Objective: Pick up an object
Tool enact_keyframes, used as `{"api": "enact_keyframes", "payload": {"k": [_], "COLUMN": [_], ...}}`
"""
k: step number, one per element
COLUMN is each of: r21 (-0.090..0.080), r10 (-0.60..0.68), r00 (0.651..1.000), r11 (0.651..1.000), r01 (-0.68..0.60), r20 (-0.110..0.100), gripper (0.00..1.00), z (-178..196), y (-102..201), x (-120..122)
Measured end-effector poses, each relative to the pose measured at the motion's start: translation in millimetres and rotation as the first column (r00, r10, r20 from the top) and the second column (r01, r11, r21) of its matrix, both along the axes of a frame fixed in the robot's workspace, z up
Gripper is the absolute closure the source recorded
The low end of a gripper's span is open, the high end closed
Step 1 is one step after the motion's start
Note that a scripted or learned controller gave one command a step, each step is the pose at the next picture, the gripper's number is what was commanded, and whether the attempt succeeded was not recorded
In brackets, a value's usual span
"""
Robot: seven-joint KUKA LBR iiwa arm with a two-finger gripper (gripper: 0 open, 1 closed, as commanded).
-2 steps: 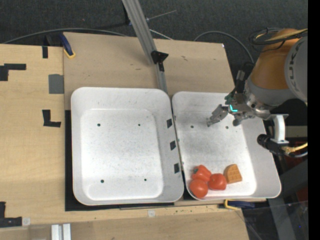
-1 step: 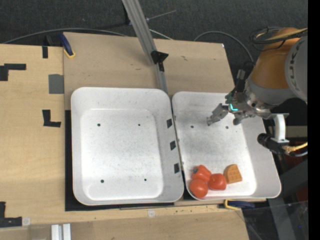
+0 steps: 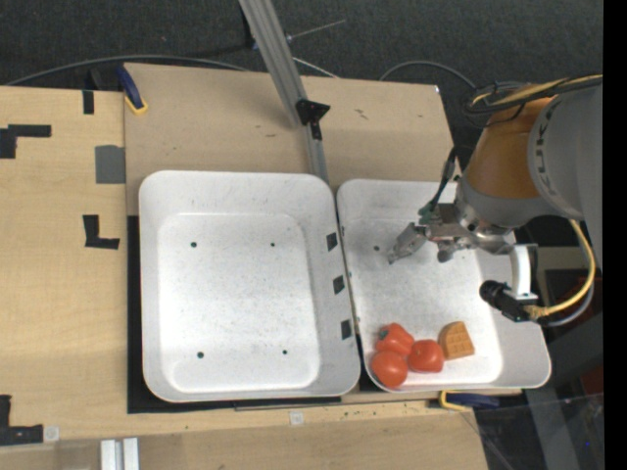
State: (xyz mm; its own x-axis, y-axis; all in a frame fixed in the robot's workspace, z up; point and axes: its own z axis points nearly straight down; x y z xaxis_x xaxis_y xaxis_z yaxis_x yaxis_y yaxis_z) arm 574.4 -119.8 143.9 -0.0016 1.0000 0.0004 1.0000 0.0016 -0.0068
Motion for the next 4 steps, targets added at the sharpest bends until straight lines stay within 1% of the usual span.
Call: {"api": "enact_keyframes", "payload": {"k": [1,2,3,4], "r21": [0.0,0.0,-0.001,-0.001], "r10": [0.0,0.001,0.0,0.0], "r00": [1.0,1.0,1.0,1.0], "r11": [1.0,1.0,1.0,1.0], "r01": [0.0,-0.001,0.0,0.0], "r20": [0.0,0.003,0.009,0.01], "gripper": [0.0,1.0,1.0,1.0], "z": [-54,-41,1,46], "y": [1,1,1,3], "x": [-2,-1,4,-2]}}
